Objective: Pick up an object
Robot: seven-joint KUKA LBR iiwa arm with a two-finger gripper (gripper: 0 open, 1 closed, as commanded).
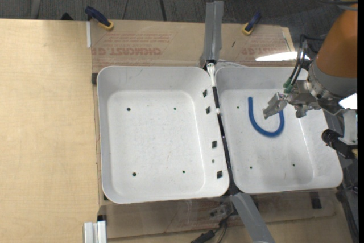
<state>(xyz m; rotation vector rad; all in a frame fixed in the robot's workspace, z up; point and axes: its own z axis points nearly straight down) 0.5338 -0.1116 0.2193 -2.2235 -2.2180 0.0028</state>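
A blue U-shaped cord point(263, 126) lies in the right white bin point(318, 179), towards its far middle. My gripper point(286, 110) hangs over the cord's right end. It stands open, with one grey finger point(273, 106) to the left of that end and the other to its right. The cord rests on the bin floor and is not lifted. The arm with its orange band point(341, 48) comes in from the right.
The left white bin point(105, 139) sits beside the right one, with a dark divider rail point(219, 122) between them. Brown cardboard point(148, 45) lies behind the bins. A bare wooden bench top point(45, 122) spreads to the left.
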